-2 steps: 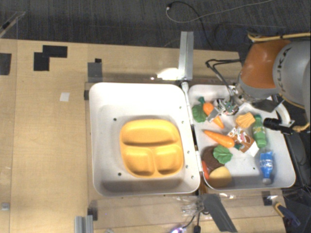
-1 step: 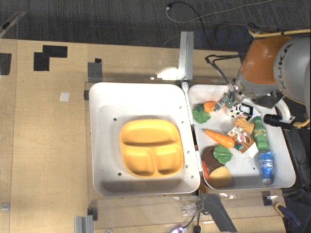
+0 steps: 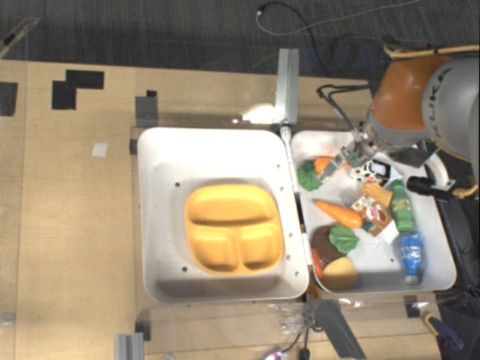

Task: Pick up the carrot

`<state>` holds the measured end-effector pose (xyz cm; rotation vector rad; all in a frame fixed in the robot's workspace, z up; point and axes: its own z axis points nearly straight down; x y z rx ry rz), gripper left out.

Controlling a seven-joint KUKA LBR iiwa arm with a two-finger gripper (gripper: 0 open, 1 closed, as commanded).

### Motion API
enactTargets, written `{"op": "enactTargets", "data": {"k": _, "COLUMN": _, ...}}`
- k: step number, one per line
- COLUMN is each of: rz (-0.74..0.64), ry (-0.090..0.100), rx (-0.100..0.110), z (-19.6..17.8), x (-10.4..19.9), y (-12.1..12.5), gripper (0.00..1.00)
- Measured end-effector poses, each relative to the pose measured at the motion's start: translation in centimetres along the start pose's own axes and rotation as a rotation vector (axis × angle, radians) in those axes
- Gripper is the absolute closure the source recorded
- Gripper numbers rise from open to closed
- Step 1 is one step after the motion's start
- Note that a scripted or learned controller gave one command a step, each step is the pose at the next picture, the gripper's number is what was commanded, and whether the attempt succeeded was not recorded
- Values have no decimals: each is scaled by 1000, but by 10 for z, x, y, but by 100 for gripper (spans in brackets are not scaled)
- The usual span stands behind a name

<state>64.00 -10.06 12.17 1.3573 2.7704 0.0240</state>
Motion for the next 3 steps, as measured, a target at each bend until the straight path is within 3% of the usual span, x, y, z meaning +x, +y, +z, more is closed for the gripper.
{"op": "enactTargets", "data": {"k": 1, "rz": 28, "ry": 47, "rx": 43, "z": 32, "x": -17, "y": 16, "gripper": 0}}
{"op": "enactTargets", "data": {"k": 2, "rz": 20, "ry": 37, "rx": 34, "z": 21, "x": -20, "y": 21, "gripper": 100}}
{"op": "enactTargets", "data": {"k": 3, "rz": 58, "ry": 39, "rx": 35, "z": -93, "x": 30, "y": 53, "gripper": 100}}
